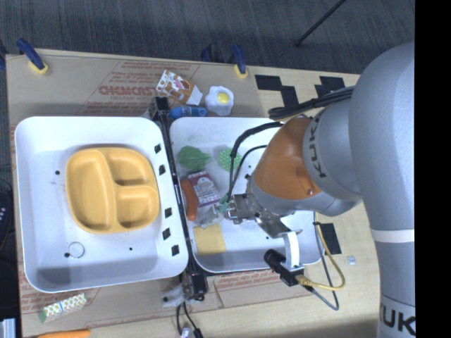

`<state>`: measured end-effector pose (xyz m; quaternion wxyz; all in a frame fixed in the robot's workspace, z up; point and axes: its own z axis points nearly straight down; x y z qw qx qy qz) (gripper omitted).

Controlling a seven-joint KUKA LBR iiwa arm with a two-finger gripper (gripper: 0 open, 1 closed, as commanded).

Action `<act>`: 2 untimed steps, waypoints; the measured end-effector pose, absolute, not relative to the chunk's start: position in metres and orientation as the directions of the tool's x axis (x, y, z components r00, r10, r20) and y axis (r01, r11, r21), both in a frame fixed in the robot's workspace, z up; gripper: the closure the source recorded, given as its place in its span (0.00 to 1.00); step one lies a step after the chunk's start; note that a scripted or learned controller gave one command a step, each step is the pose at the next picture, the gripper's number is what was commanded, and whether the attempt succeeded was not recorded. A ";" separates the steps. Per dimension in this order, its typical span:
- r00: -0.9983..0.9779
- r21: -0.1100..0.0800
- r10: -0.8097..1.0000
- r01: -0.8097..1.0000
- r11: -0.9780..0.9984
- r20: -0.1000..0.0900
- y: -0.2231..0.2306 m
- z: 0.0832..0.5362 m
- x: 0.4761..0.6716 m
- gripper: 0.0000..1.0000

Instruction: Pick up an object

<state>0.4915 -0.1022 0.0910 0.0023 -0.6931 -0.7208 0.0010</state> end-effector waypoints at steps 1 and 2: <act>0.006 -0.004 1.000 1.000 -0.006 0.001 -0.098 0.092 0.543 0.00; -0.027 -0.002 1.000 1.000 0.027 0.001 -0.092 0.098 0.641 0.00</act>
